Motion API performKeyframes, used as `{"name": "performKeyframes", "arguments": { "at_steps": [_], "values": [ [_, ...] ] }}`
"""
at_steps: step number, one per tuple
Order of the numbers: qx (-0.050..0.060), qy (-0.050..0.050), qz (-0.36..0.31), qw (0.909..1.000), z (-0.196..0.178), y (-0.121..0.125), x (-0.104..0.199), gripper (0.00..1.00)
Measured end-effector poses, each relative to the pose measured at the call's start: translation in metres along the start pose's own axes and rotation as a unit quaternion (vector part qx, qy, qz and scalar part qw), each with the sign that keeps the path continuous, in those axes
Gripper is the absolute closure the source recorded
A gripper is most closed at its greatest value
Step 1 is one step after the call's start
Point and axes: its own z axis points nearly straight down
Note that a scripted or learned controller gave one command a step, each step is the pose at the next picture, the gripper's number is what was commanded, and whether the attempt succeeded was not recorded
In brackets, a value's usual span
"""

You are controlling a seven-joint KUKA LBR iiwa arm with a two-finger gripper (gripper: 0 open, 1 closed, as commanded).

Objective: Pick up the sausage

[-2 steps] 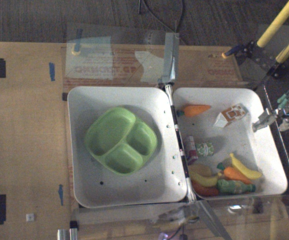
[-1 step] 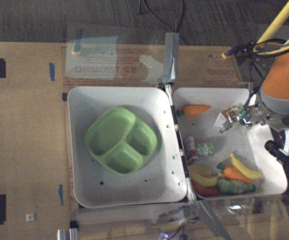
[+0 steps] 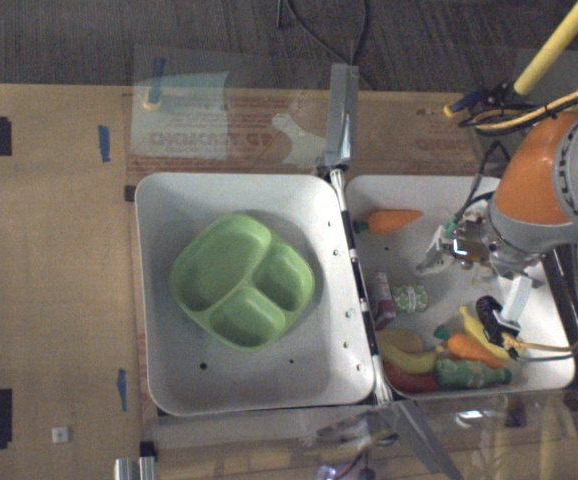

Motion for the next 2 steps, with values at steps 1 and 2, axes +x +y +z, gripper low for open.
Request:
{"name": "performKeyframes", "arguments": {
  "at_steps": [1, 2],
  "values": [
    [0.001, 0.000, 0.001, 1.0000, -0.008, 0.000, -0.002, 1.00],
    [-0.003, 0.001, 0.277, 0.9607, -0.002, -0.048, 0.040, 1.00]
  ]
}}
